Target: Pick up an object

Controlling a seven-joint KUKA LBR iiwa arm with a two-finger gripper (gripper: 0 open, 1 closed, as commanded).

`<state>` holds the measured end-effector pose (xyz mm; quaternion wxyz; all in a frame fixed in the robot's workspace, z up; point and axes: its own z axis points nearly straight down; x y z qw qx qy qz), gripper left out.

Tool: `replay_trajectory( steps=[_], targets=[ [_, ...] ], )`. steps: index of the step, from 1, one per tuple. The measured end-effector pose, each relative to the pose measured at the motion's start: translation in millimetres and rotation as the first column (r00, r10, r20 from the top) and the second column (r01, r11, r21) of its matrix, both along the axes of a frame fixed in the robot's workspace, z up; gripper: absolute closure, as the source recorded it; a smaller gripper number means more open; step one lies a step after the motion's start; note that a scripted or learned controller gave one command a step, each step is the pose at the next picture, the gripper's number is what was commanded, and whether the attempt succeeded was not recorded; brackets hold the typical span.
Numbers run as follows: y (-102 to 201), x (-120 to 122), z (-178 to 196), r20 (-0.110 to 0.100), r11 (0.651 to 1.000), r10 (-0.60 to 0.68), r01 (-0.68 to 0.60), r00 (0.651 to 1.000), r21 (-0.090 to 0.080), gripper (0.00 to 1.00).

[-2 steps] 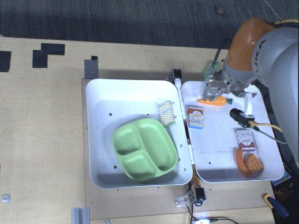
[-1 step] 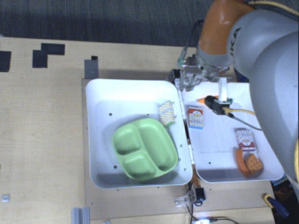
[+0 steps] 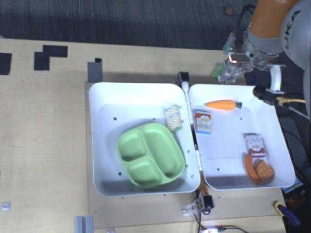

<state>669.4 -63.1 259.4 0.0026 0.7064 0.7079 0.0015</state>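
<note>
Bins come first: two shallow white ones, smooth like plastic, side by side on the pale wood-look counter (image 3: pixel 43 144). The left bin (image 3: pixel 104 106) holds one green plate (image 3: pixel 150 154) with three compartments and rounded corners, plus one small patterned packet (image 3: pixel 172 117) touching the plate's far edge. The right bin (image 3: pixel 277 130) holds five things: one orange carrot (image 3: pixel 221 104) with a green tip, one small carton (image 3: pixel 203 122) with a red top and printed front, one brown-and-white pack (image 3: pixel 255 145), one orange sausage-like piece (image 3: pixel 250 169), and one waffle-textured piece (image 3: pixel 264 170) touching it. Writing on the carton and pack is too small to read.

The end effector (image 3: pixel 232 68) hangs above the counter just beyond the right bin's far edge, with nothing seen in it; how far it is open cannot be told. The carrot is the nearest thing to it, just below in the view; the carton lies a little farther, the plate well apart to the left.
</note>
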Motion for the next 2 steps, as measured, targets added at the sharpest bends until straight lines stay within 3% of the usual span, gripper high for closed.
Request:
replay_trajectory(
  steps=[1,2],
  targets=[
    [1,0,-1,-0.002,1.000,0.002,-0.002,1.000,0.001,0.00],
    [-35,0,-142,-0.002,1.000,-0.001,0.001,1.000,0.001,0.00]
  ],
)
